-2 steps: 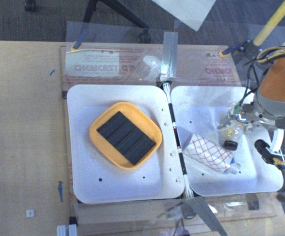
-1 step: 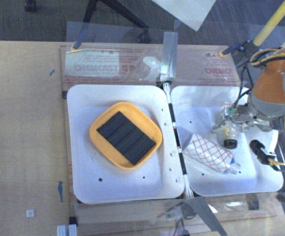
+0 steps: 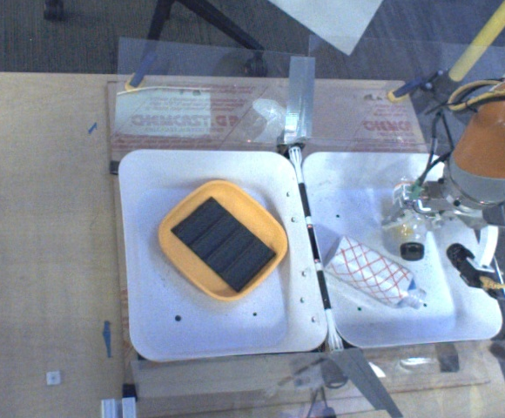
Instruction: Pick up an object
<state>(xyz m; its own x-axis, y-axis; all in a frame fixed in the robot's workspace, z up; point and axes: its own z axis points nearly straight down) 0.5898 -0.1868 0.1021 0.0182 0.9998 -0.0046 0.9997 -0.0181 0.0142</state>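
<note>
Camera view: end effector (image 3: pixel 407 205) fingers indistinct above right bin (image 3: pixel 357 174).

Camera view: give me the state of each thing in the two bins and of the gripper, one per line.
Yellow tray: lying flat in the left bin, tilted diagonally, dark ribbed pad resting inside it.
Red-checked paper tray: lying on its side in the right bin, crumpled.
Gripper: low over the right bin, nothing visibly between its fingers.
</note>
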